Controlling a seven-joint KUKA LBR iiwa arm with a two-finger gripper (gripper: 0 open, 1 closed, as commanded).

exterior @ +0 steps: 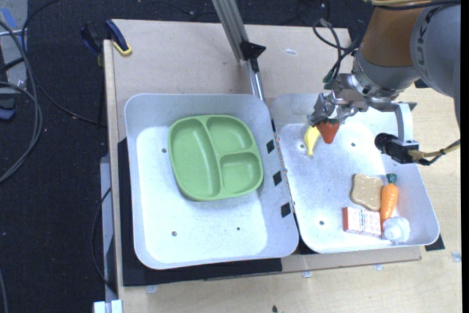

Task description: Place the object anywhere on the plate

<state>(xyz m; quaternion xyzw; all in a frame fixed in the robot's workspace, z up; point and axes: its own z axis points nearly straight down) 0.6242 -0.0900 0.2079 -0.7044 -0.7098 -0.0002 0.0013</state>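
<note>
While the arm [410, 26] leans in from three o'clock, we see its gripper [327, 113] hanging over the far left part of the right bin [410, 157]. Between its fingers sits a small red object [330, 131], rounded and glossy like a toy strawberry or pepper, so we read the jaws as closed narrowly on it. Just at its eight o'clock side a yellow banana [311, 141] lies curved and smooth, touching or nearly touching the red piece; we cannot tell which.

We find the rest of the right bin's load gathered toward five o'clock. A tan slice of bread [366, 190] lies flat with a soft, matte face. Beside it, at its three o'clock, an orange carrot [389, 201] with a green top points along the bin. Below the bread rests a red and white box [361, 221], flat and rectangular, and at the carrot's six o'clock end sits a white crumpled lump [396, 230] whose make we cannot name.

We see the left bin [146, 157], of the same shallow white speckled plastic, holding the green plate [217, 157]. That plate is a rounded square with three compartments, smooth and dull in finish, set toward the bin's twelve o'clock half. It is well apart from the red object, which stays over the other bin, at the plate's three o'clock.
</note>
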